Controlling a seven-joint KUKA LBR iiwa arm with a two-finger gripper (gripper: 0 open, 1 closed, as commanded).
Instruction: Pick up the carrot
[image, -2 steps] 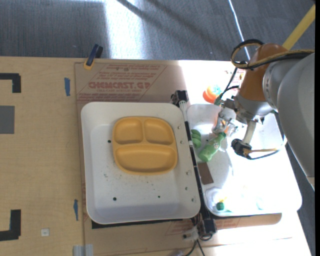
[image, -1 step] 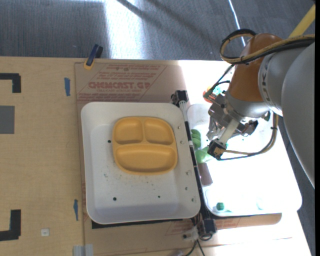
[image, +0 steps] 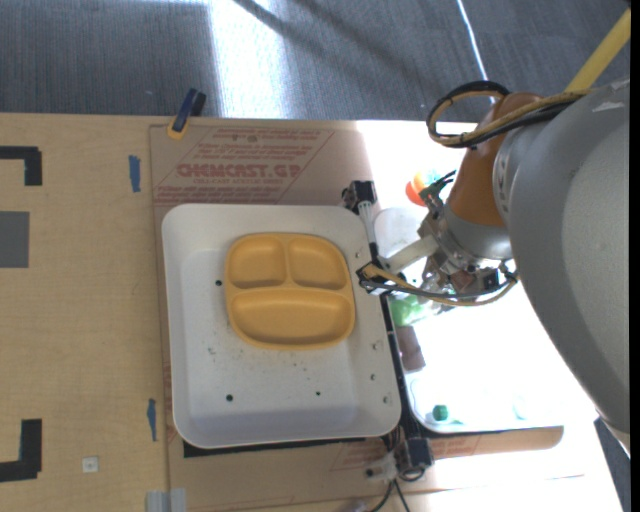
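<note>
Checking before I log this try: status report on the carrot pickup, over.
Gripper low over right bin, fingers unreadable. Orange bit, maybe the carrot, beside the wrist. Arm covers most of that bin.

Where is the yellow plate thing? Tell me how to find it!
Look at the white bin on the left of the two bins. In its middle lies the yellow plate, lying flat. It is the one big yellow thing there, rounded at the corners, with three compartments: two small ones at the far side and one long one nearer.
</note>
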